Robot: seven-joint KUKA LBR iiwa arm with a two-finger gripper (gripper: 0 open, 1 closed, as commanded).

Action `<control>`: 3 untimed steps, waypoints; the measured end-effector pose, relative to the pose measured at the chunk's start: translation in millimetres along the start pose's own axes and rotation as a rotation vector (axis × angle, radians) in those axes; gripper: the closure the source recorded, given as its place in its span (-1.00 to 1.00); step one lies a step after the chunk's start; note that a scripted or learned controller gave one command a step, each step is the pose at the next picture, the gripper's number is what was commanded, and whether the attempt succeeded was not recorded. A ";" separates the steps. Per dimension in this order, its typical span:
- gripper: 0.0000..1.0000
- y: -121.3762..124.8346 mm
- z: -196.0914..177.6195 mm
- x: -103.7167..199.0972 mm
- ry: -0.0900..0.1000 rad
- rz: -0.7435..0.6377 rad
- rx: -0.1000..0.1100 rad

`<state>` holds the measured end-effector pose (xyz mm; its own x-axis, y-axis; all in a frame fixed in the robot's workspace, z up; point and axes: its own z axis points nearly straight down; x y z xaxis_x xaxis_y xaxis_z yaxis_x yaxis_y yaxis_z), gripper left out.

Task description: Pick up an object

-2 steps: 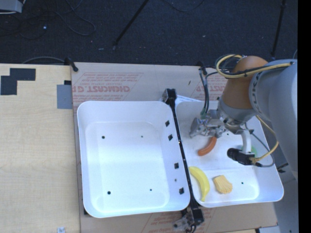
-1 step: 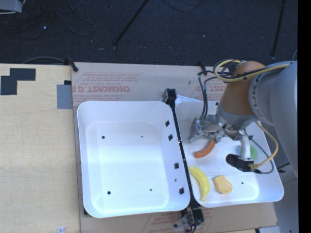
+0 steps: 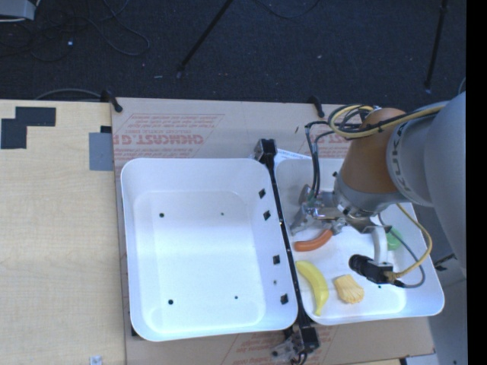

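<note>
Worktop w/ two white bins. Arm reaches into right bin; hand low at its left side, just above orange carrot, grip state can't tell. Banana nearer, yellow chunk right of it.

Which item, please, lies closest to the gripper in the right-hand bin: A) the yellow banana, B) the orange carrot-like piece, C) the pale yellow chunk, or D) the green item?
B: the orange carrot-like piece lies just below the gripper, while the banana, pale yellow chunk and green item sit farther off in the right bin.
</note>
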<state>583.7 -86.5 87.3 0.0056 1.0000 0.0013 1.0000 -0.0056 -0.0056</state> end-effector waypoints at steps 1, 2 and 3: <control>-1.00 -4.3 0.1 -1.2 0.000 -0.002 -0.001; -1.00 -5.0 0.1 -2.8 0.000 -0.001 -0.001; -1.00 -8.3 0.2 2.6 0.000 -0.002 -0.001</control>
<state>575.4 -83.8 87.2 0.0039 1.0000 0.0017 1.0000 -0.0039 -0.0048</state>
